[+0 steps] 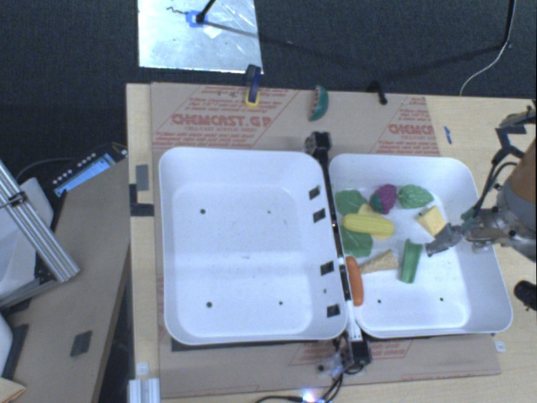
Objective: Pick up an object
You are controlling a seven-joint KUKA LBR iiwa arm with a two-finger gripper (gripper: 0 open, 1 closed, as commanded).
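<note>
Reaching in over the right bin, the gripper hangs just right of the green cucumber piece and just below the yellow cheese wedge; whether its claw is spread or pressed together I cannot tell, and nothing shows between its fingers. Left of the cucumber piece lie the corn cob, the purple fruit, green leafy pieces and, against the bin's left wall, the orange carrot. Farther left sits the left bin.
</note>
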